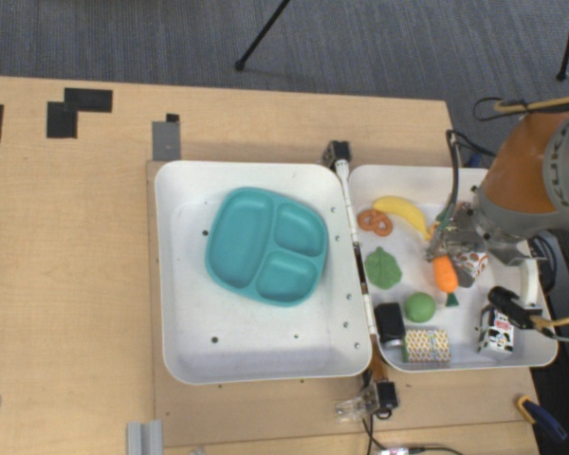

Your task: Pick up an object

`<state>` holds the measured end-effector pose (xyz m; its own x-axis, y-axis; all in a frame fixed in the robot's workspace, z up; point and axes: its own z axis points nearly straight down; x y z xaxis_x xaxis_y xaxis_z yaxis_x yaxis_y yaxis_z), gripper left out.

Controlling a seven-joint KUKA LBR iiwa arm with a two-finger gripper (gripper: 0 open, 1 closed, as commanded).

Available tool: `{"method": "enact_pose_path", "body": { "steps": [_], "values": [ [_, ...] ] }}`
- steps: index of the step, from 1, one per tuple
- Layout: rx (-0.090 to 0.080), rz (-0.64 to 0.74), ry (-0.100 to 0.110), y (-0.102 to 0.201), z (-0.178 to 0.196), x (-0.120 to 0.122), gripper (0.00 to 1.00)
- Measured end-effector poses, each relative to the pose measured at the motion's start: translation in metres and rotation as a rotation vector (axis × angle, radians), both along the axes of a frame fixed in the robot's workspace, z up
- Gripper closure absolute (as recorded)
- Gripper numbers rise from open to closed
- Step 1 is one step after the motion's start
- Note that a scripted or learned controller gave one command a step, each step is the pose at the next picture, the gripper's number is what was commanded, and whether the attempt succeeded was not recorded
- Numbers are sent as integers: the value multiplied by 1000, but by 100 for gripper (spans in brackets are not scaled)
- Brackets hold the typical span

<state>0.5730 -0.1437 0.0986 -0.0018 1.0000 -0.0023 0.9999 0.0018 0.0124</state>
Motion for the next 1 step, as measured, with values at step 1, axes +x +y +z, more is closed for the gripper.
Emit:
{"method": "enact_pose_path", "body": {
  "steps": [1],
  "values": [
    [3,4,6,81,152,-28,100]
  ]
}}
